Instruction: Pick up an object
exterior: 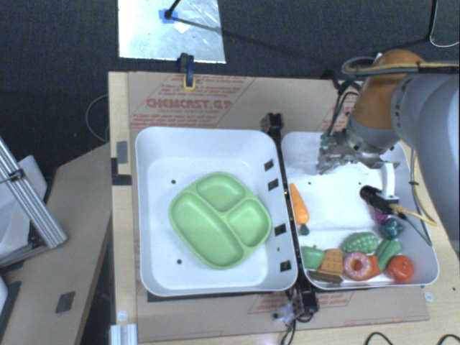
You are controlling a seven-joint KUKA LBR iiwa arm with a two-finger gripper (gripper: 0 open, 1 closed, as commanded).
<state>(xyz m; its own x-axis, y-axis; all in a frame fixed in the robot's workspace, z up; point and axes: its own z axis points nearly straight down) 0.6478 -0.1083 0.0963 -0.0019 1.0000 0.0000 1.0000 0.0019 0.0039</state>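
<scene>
Gripper (332,157) poised near the far edge of the right bin (327,205); whether it is open or shut cannot be told, and nothing shows in its grasp. Toy carrot (298,205) lies alone against the bin's left wall, clear of the toy food along the near edge. Likely light, rigid, smooth plastic; best pinched across its thicker orange middle. Left bin (154,185) holds a green divided plate (219,220).
</scene>
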